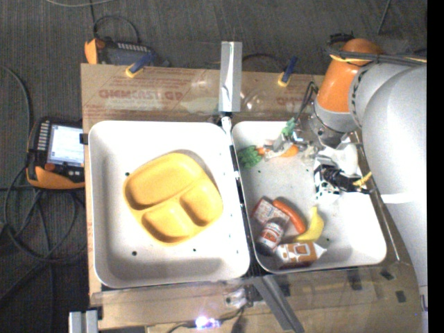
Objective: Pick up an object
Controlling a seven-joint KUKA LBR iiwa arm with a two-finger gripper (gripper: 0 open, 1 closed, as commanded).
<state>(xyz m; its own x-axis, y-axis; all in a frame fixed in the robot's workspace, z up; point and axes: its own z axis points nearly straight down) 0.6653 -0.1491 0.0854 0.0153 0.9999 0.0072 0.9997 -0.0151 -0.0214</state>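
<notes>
Gripper [290, 139] low at the far edge of the right bin [368, 245], beside a carrot [286, 151] and a green leafy piece [249, 156]; too cluttered there to tell how the pincer stands or whether anything is held. Near that bin's front edge: a banana [313, 225], a red sausage [290, 214], a small can [272, 235], possibly a carton [298, 254]. In the left bin [104, 207], centred, a yellow divided plate [173, 196].
</notes>
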